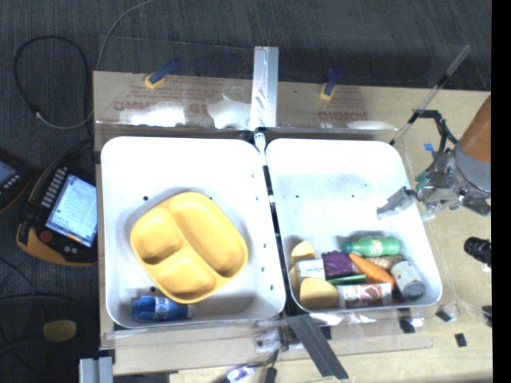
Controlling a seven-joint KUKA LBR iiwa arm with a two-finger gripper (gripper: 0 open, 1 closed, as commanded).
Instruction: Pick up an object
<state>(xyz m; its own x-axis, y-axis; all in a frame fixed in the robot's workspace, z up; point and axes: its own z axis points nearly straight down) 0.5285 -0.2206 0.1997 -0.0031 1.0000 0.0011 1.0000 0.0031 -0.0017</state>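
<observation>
1. Camera view, right bin (pixel 335 162): heap of small things packed along near wall, far half bare. Green bottle (pixel 372 244) lying flat at top of heap, carrot (pixel 369 267) slanting just below, purple pack (pixel 335 263) beside carrot, small can (pixel 406 278) at right end, pale bun-like lumps (pixel 318 292) at left end.
2. Same view, gripper (pixel 397 203): hangs over right bin's right side, above and a bit behind heap, touching nothing. Fingers look slightly parted w/ nothing between; blurry, so not certain.
3. Left bin (pixel 120 166): yellow tray (pixel 188 245) w/ compartments, tilted, taking up middle; blue thing (pixel 161 308) at near wall, partly under tray edge.
4. Handling, as judgement: green bottle prob. best pick, nearest gripper and on top. Likely light, stiff plastic, smooth and round, so apt to roll or slip; best taken across its belly, fingers either side. Carrot also light and firm but tapered. Can hard, pressed to wall.
5. Edges & room: bare floor behind heap gives free descent from far side. Near wall and right wall hem in can and buns; little finger room there. Things touching each other, so risk of nudging neighbours. Yellow tray too wide for fingers except at rim.
</observation>
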